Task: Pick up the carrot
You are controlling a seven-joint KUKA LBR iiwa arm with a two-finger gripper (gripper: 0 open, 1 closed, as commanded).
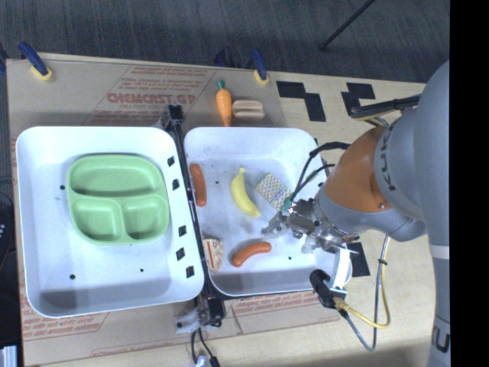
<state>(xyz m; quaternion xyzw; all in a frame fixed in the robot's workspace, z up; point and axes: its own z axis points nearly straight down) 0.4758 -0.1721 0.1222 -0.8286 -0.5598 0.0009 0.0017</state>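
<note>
Leftmost, a glossy green tray (118, 197) with three hollows sits in the left bin (38, 228). Further right, the tapered orange carrot (223, 103) lies on cardboard behind the right bin (302, 140), which holds a curved banana (244, 193). Rightmost, the metal gripper (284, 222) hovers there, grasping nothing; its spread is unclear

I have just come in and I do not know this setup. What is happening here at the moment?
A grey robot arm reaches from the right into the right bin; its gripper hovers near a banana, a patterned block and a sausage. It holds nothing. The carrot lies outside the bins, on the bench behind the right bin, beside a small sandwich. The left bin holds a green divided plate.
</note>
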